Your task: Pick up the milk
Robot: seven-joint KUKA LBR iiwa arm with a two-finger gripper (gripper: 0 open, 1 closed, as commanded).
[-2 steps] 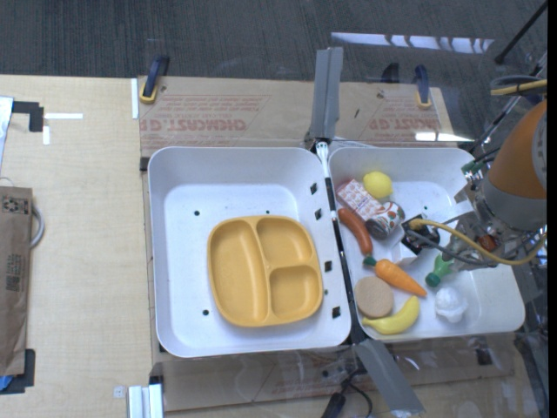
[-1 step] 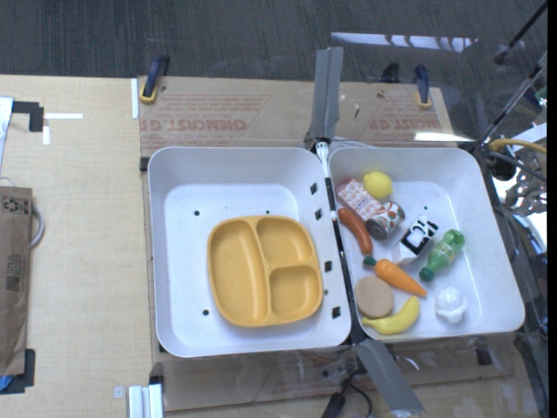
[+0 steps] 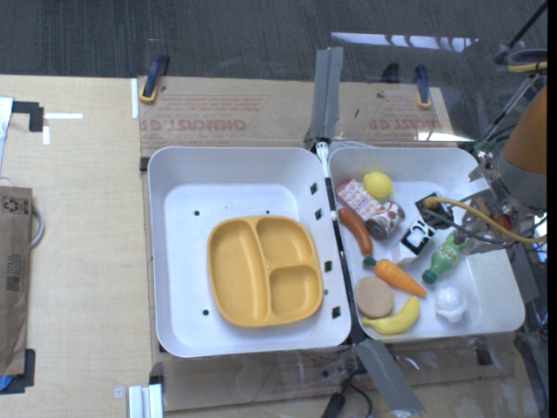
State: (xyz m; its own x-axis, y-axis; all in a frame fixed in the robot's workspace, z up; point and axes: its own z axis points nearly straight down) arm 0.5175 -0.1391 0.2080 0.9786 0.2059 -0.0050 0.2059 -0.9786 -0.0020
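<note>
The gripper [image 3: 467, 233] hangs over the right side of the right bin [image 3: 496, 325], low among the toys. From here I cannot tell whether it is apart or together, and I see nothing clamped in it.

The milk [image 3: 355, 197], which I take to be the pink-and-white carton lying on its side, is well apart from the gripper. It sits across the bin toward the divider, left of the gripper and a little farther back in the view. A lemon [image 3: 377, 184] touches the milk's back corner. A brown can [image 3: 385, 219] lies just beside the milk on the side facing the gripper, so the can is between the two. A sausage [image 3: 354, 231] runs along the milk's near edge.

Closest to the gripper is a green bottle [image 3: 444, 259], tilted, its top just below and left of it. A small black-and-white thing [image 3: 418, 236] lies left of the gripper, between it and the can. Nearer the front than the gripper are a carrot [image 3: 400, 275], a round cookie [image 3: 375, 297], a banana [image 3: 393, 318] and a white lump [image 3: 449, 302].

Far to the gripper's left, the other bin [image 3: 174, 233] holds a yellow divided plate [image 3: 265, 268]. Both bins stand on the tabletop [image 3: 70, 233].
</note>
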